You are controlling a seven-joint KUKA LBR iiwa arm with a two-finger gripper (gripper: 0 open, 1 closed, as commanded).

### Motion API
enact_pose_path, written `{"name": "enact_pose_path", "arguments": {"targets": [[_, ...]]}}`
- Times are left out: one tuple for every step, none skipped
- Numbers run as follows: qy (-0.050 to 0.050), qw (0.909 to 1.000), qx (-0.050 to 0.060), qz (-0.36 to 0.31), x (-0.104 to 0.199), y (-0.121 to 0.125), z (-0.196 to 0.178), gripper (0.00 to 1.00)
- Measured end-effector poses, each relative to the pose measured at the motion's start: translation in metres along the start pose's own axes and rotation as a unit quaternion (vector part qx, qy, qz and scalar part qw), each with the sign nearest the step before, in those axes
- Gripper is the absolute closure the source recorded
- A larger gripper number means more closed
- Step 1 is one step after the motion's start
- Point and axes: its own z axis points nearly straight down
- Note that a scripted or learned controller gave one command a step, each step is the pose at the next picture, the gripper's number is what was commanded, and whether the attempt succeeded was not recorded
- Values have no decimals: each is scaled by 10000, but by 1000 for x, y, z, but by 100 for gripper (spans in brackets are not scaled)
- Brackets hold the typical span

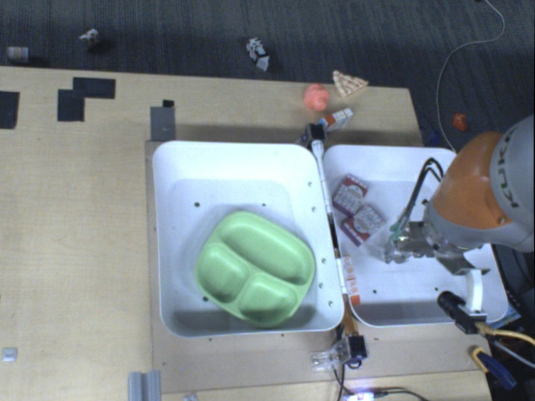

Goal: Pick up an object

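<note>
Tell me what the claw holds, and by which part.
Cannot be told. The claw sits low in the right bin, beside the packets, and its tips are too blurred to read.

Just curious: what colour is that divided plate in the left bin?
Light green plate, seen in the camera view.

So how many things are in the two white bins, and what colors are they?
Green: 1, the plate in the left bin
Red and white: 2, the packets in the right bin
Total: 3
</note>
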Motion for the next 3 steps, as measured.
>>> {"name": "enact_pose_path", "arguments": {"targets": [[1,10000,2,0,0,0,0,0],[-19,10000,-2,7,24,-18,11,0],[-13,10000,-24,-3,25,-16,-1,100]]}}
